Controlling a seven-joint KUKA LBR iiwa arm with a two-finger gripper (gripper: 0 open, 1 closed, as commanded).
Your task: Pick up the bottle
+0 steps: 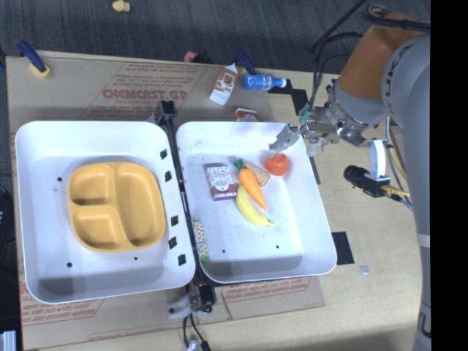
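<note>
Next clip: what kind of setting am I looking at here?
Probably a robot lab's manipulation test bench: two white bins sit side by side on cardboard, the right one holding toy food such as a carrot and banana, with cables trailing nearby.

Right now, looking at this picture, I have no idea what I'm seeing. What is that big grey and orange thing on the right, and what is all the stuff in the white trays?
That grey and orange thing is a robot arm, reaching in from the right. Its claw hovers over the right white bin's upper corner, near a red tomato; I see nothing gripped in it.

One camera fixed above the bench looks down at a slant.

The left bin holds a yellow divided plate. The right bin holds toy food: a carrot, a banana, the tomato and a small dark red packet.

The arm should pick up a bottle. The blue bottle lies outside the bins, on the cardboard behind them, beside a small carton.
</note>
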